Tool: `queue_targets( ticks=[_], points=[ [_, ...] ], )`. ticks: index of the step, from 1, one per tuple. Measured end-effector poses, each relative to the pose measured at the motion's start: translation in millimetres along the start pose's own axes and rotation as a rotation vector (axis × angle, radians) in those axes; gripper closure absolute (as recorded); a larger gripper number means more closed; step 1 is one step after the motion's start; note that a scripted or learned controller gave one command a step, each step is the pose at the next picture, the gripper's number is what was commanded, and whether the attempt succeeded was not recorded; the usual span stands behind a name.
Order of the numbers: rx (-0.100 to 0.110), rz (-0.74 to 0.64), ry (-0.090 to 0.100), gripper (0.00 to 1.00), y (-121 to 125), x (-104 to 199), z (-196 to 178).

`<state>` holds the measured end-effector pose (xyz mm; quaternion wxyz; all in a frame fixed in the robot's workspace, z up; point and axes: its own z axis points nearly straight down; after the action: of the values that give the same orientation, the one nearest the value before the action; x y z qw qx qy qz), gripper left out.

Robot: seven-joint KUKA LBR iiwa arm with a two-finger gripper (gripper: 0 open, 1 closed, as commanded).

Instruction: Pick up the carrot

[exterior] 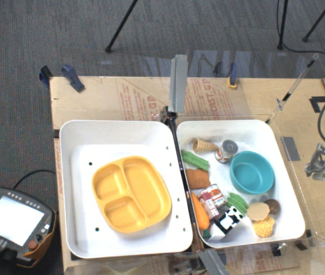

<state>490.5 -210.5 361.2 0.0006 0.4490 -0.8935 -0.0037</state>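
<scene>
1. Dark carpet surrounds the cardboard-topped bench [122, 96], and tripod legs cross the floor behind it.
2. Two white bins sit side by side on the bench; the left bin [76, 136] holds a yellow divided plate [131, 193].
3. At the right edge of the camera view, just past the right bin [282, 153], a small grey part that may be the gripper [318, 165] pokes in; from here I cannot tell what state it is in.
4. Lying in the right bin against its left wall, near the front, is the carrot [199, 211], orange and untouched.
5. Beside the carrot stands a red-labelled can [211, 200], with a brown potato-like piece [197, 179] just behind.
6. Further right sit a teal bowl [252, 172], an ice-cream cone [205, 145] and a black-and-white box [229, 219].
</scene>
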Motion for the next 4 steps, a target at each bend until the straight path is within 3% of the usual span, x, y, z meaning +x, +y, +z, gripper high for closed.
queue_targets(
  ticks=[2, 3, 4],
  points=[
    [0.010, -0.339, 0.000, 1.00, 10.7, 8.2, -128.0],
    [0.000, -0.532, -0.001, 1.00, 10.7, 7.6, -54.4],
    [0.008, -0.714, 0.001, 1.00, 10.7, 8.3, -126.9]
  ],
)
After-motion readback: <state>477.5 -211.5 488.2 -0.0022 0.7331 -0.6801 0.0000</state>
